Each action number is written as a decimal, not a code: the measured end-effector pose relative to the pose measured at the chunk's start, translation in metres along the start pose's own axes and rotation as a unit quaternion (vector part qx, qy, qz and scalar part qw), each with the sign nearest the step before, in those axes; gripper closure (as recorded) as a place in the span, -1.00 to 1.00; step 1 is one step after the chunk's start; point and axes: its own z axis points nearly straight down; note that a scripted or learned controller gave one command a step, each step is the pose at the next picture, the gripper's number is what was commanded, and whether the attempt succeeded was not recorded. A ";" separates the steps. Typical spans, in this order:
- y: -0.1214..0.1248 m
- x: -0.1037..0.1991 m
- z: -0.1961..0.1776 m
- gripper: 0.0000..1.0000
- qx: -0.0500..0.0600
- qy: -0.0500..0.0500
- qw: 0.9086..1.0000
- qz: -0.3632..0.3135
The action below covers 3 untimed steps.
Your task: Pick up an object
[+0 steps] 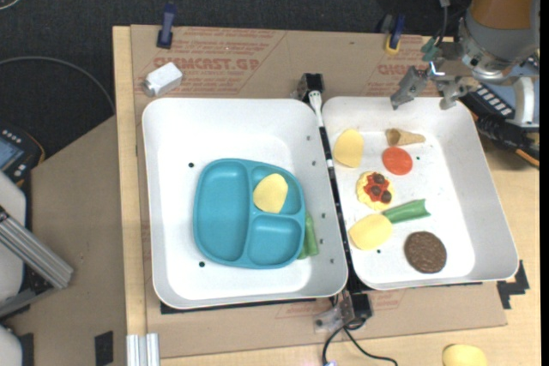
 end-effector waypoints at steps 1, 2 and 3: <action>0.011 -0.023 -0.069 -1.00 -0.005 -0.002 1.000 0.000; -0.050 -0.035 -0.222 -1.00 -0.011 -0.003 1.000 0.001; -0.056 0.105 -0.190 -1.00 0.001 0.002 1.000 -0.008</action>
